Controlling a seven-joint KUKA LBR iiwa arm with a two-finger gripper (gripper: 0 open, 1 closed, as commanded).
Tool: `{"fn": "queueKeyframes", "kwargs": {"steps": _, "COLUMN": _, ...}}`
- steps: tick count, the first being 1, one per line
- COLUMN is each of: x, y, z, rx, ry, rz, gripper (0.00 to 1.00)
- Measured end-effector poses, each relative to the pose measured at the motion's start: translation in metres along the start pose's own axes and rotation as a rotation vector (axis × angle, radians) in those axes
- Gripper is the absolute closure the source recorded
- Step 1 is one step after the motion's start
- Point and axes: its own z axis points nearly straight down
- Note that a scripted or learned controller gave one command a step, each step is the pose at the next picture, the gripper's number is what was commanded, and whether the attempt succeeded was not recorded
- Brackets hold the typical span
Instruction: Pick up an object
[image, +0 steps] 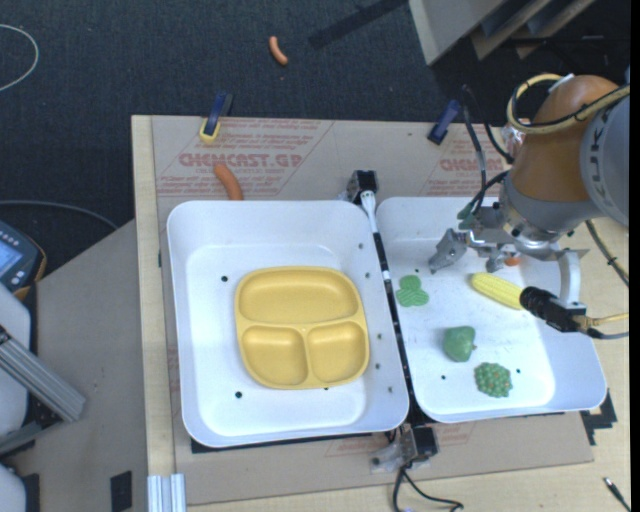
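Divided tray (300, 327) in left bin (195, 300); corn (497, 290), three toy vegetables (well apart) in right bin (575, 385).

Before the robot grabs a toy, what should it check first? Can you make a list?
1. Are there toys to pick in the right bin? Ok: corn, a green chunk, a bumpy green ball and a flat green piece.
2. Is the gripper over that bin? Ok: it hangs above the back part, close to the corn.
3. Is the gripper free of toys? Ok: nothing sits between its fingers.
4. Are the fingers spread enough? Cannot tell.
5. Do the toys lie apart? Ok: none touch each other.
6. Is the yellow tray out of the way? Ok: it lies in the left bin.
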Motion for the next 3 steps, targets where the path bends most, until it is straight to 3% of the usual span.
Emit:
{"fn": "queueKeyframes", "kwargs": {"steps": 2, "x": 0.005, "y": 0.005, "z": 0.07, "rx": -0.007, "ry": 0.0, "rz": 0.0, "gripper": 0.0}}
{"fn": "queueKeyframes", "kwargs": {"steps": 3, "x": 0.006, "y": 0.006, "z": 0.057, "rx": -0.013, "ry": 0.0, "rz": 0.0, "gripper": 1.0}}
